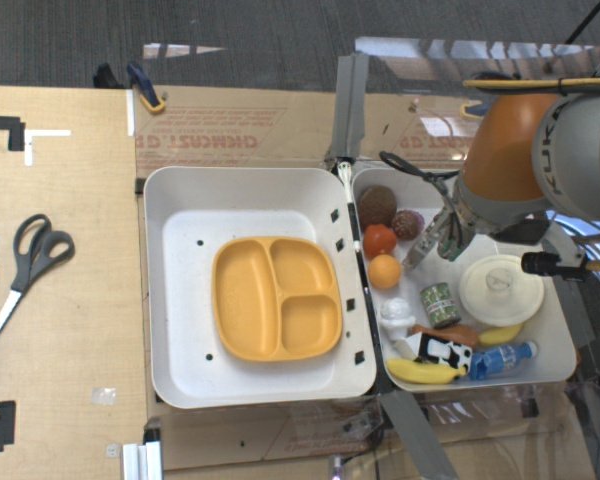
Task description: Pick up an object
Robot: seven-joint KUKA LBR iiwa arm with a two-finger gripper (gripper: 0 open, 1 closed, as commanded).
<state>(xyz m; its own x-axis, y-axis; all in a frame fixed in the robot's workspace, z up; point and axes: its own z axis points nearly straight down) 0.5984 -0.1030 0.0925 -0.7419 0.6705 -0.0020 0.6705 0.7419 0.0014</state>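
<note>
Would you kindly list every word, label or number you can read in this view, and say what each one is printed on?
Red print on the cardboard sheet behind the bins: upside down and blurred, not readable with confidence.
Label on the small green can: too small to read.
Label on the blue bottle: too small to read.
Nothing else carries legible text.

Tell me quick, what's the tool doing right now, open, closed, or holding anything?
Tool: low in the right bin, near the pink fruit. Whether it is open or closed cannot be told, and nothing is seen held in it.

we see an orange resting low in the right bin, touching a red tomato just above.
</note>
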